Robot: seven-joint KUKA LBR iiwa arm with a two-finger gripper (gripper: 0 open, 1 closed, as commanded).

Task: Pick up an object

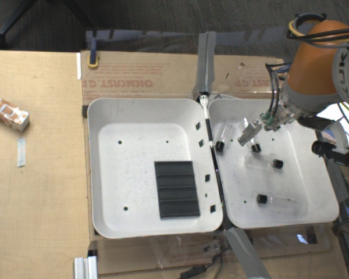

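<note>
Bins sat side by side in the middle of the frame when I checked the feed, the left bin [104,156] and the right bin [314,217] meeting at a grey divider. The arm [317,63] came in from the upper right, and its gripper [248,133] hung low over the upper left part of the right bin. I could not tell from this slant whether the gripper was spread or pressed together, and I saw nothing held in it.

Nearest to it lay a small black-capped piece [256,148], just below and right of the tip. Another black-capped piece [219,146] sat by the divider, and a third [277,164] lay further toward the bin's centre. A clear tube [274,200] rested near the lower edge, with its long axis running left to right and its black cap at the left end.

In the left bin a black ribbed block [177,189] lay flat at lower right, with its long axis running top to bottom of the frame and its ribs crossing it.

A small carton [10,115] sat on the wooden bench at far left.
</note>
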